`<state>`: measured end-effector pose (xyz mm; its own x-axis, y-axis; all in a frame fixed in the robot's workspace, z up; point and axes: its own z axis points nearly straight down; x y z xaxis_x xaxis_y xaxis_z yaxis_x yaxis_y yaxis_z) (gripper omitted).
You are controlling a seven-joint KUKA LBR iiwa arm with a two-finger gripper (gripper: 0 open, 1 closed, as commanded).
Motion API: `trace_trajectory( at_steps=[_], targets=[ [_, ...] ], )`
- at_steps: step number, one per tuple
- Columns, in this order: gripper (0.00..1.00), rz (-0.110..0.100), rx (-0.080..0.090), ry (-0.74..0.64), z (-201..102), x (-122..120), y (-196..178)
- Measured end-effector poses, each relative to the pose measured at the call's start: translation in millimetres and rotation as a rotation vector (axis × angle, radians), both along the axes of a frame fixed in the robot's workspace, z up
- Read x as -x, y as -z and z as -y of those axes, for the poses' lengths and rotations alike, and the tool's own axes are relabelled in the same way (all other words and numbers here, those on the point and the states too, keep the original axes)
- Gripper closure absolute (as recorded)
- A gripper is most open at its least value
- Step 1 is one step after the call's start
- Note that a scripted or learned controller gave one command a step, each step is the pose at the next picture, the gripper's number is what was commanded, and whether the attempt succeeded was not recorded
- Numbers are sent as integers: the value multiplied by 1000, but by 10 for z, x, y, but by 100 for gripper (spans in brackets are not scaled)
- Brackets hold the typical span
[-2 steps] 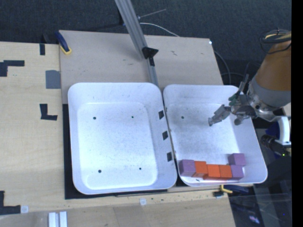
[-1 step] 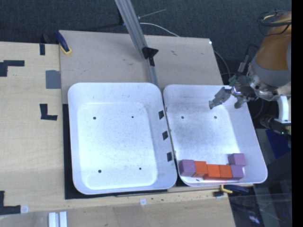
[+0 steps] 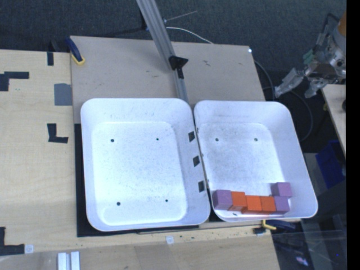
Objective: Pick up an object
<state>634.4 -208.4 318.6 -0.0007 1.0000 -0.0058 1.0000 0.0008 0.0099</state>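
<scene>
While the arm [image 3: 329, 49] sits at the upper right of the camera view, beyond the corner of the right bin [image 3: 292, 128], we find the gripper [image 3: 298, 80] hanging over the dark floor [image 3: 56, 4], well apart from every block. We cannot tell whether it is released or clenched; the hardware there is too small and blurred to read. We see nothing held in it.

We locate the task's things in the right bin, packed along its near wall. A purple block [image 3: 223, 198] lies at the left end of the row. Just beside it sit the orange blocks [image 3: 254, 202], touching one another. At the right end, two more purple blocks [image 3: 281, 196] are set one behind the other, close to the bin's near right corner.

We note the left bin [image 3: 95, 117] alongside, touching the right bin along their shared edge. Both bins rest on the desk [image 3: 34, 162]. A grey metal rail [image 3: 154, 21] runs from the top of the view down to the gap between the bins.
</scene>
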Motion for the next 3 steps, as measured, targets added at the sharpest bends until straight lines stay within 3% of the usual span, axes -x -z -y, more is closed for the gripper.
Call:
trace_trajectory(
  at_steps=[1, 2, 3],
  targets=[
    [0, -15, -5, 0, 6, 43, 544],
    [0, -21, -9, 1, -267, 563, 1175],
    [0, -9, -6, -3, -297, 58, 1304]
  ],
)
